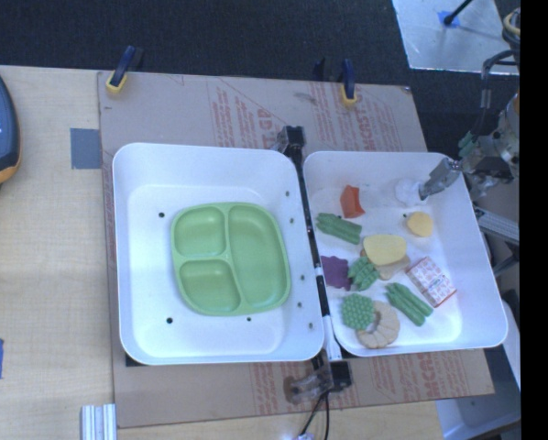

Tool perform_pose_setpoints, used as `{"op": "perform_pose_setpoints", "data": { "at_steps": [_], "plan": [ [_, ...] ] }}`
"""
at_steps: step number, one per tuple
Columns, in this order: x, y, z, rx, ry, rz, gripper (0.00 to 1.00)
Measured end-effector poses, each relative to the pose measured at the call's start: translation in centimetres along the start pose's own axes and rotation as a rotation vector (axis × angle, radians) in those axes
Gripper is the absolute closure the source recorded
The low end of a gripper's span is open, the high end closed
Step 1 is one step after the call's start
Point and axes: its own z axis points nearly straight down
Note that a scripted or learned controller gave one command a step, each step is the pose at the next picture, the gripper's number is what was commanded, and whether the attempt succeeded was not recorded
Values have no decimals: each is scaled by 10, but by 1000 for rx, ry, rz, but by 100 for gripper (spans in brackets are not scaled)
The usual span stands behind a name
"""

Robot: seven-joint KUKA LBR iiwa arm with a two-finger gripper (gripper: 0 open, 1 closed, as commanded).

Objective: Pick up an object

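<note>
The hand hangs over the far right corner of the right bin, its grey tip slanting down toward the bin floor. Whether it is open or closed cannot be told from this angle, and nothing can be seen gripped in it. Just beside the tip, toward the left, lies a small clear piece, hard to make out against the white. A little nearer the camera sits a small yellow ball, apart from the tip.

Further into the bin, an orange-red piece lies near the far left side, with a long green pod just below it. In the middle rests a pale yellow lump, touching a leafy green piece, and a purple piece sits at the left wall. A red-and-white packet lies to the right, a second green pod next to it. At the near edge, a round green item overlaps a tan slice.

The left bin holds a green divided plate. Both bins sit on a cardboard sheet clamped to the wooden worktop.
</note>
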Motion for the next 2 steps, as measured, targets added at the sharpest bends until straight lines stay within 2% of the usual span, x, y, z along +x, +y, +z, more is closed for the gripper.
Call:
{"op": "perform_pose_setpoints", "data": {
  "at_steps": [1, 2],
  "plan": [
    [89, 18, 96, 6, 3, -8, 0],
    [87, 52, 126, 2, 1, 2, 0]
  ]
}}
